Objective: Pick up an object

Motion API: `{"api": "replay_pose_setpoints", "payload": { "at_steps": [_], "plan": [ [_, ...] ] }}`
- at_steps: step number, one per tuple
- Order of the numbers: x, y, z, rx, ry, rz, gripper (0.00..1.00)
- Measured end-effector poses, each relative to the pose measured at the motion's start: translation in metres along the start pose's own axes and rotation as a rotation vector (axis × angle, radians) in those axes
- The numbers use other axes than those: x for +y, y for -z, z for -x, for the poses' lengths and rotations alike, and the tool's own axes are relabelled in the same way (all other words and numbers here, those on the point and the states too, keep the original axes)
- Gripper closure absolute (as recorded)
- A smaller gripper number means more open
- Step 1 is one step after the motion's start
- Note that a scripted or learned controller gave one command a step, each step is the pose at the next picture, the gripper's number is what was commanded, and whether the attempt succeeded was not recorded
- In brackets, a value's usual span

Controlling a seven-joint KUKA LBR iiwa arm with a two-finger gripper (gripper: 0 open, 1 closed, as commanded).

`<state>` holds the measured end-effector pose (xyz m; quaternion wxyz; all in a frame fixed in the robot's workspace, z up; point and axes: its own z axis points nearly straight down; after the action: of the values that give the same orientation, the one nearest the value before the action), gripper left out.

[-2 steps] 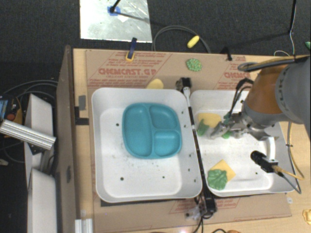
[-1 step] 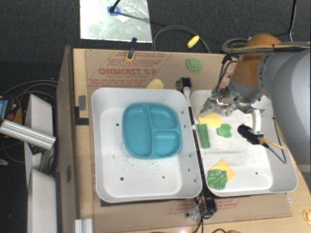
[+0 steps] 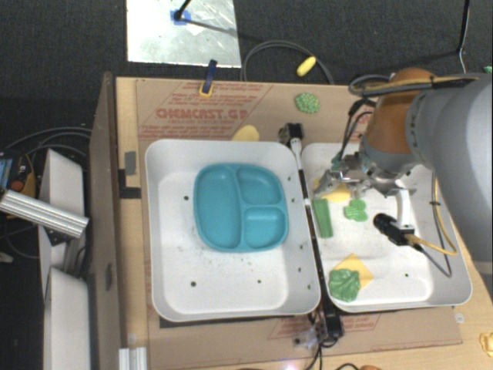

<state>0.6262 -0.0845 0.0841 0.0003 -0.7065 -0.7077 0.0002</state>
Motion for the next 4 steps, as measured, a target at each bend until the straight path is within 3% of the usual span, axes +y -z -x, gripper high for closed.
{"api": "replay_pose_setpoints", "payload": {
  "at_steps": [1,2,3,4],
  "plan": [
    [0.002,0.013,0.001,-0.002,0.001,0.006,1.00],
    [-0.062,0.105,-0.008,0.000,-0.002,0.003,1.00],
    [-0.060,0.101,-0.008,0.000,-0.001,0.003,0.00],
    [-0.048,0.000,0.013,-0.001,-0.002,0.008,0.00]
  ]
}}
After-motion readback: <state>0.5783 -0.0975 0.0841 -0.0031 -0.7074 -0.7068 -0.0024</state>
